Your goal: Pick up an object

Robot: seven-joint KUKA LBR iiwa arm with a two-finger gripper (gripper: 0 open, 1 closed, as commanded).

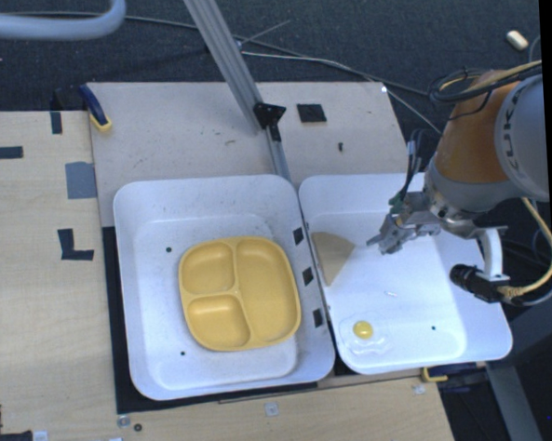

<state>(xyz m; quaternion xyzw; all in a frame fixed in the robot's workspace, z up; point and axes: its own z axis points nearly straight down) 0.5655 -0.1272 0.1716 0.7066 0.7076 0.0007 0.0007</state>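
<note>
1. We find two shallow white plastic bins side by side on the worktop (187, 146): the left bin (139, 270) holds a yellow three-compartment plastic plate (238, 292), lying flat near its middle.
2. The right bin (470, 338) holds two candidate objects: a small white-and-yellow fried-egg toy (363, 332) near the front edge, and a tan wedge-shaped flat piece (332, 252) lying against the wall that adjoins the left bin.
3. The grey arm with the orange band (482, 151) reaches in over the right bin. Its jaws (394, 237) hang above the bin's middle-rear area, just beside the tan wedge and well apart from the egg toy.
4. We cannot tell from this view whether the jaws stand wide or narrow. Nothing is visible between them.
5. In our judgement the step in hand is the approach; no object is yet lifted.
6. The next move calls for choosing a target, centring over it and descending. The wedge is nearer, but both pieces lie flat and low, which makes a slip likely.
</note>
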